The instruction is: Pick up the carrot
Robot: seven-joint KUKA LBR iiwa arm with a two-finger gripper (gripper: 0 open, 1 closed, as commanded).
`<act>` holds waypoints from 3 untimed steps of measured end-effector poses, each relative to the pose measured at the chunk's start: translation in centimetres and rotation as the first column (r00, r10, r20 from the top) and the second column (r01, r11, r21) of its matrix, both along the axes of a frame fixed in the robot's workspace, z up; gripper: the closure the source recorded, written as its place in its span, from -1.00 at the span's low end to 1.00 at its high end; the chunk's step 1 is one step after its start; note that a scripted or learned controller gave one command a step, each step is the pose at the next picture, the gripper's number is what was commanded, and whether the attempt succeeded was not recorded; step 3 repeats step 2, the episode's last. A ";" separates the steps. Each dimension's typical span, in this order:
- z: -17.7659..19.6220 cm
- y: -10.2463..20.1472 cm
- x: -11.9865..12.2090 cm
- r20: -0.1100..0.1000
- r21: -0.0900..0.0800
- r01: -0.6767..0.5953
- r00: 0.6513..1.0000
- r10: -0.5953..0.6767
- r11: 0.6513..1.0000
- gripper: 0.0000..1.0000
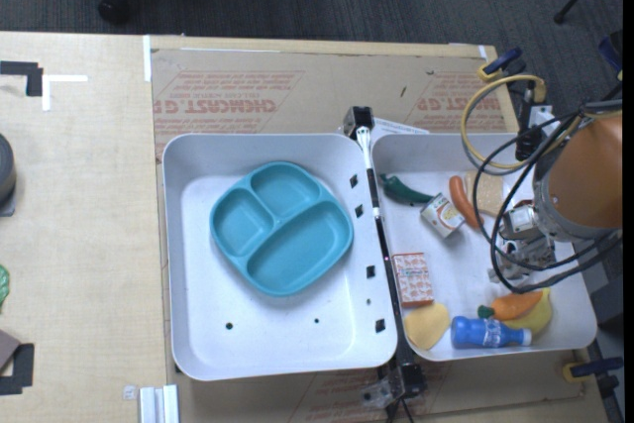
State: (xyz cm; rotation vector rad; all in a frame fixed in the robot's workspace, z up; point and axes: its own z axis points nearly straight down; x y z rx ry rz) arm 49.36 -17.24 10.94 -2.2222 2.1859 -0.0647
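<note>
Carrot (519, 304), as I read it, is the orange tapered piece with a green tip lying flat near the front right corner of the right bin (466, 277). It rests against a yellow piece (542, 315) on its far side, and its green end is just beside the blue bottle (489, 333), which lies along the bin's front wall. That crowding probably matters: a grasp from above has the yellow piece and the bottle close on two sides.

The end effector (517, 261) hangs just above the carrot, at the end of the arm (589, 175) reaching in from the right, with looped cables around the wrist. Whether it is spread or pressed together cannot be told from this slanted view, and nothing shows it holding the carrot. Its position suggests it is lined up to come down on the carrot.

Further out in the same bin lie:
- a yellow slice (427, 325)
- a red packet (412, 277)
- a small can (443, 214)
- an orange sausage-shaped piece (461, 200), which could be mistaken for the target
- a green pepper (402, 189)

The left bin (198, 312) holds a blue divided plate (282, 228). Both bins sit on cardboard on the counter (79, 233).
</note>
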 end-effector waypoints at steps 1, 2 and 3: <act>0.0 -1.8 0.2 -0.008 0.023 0.130 0.992 -0.129 0.991 -1.00; -0.1 -0.6 -0.1 -0.008 -0.001 -0.171 0.985 0.171 0.985 -1.00; -0.1 -0.6 -0.1 -0.008 -0.001 -0.171 0.985 0.171 0.985 -1.00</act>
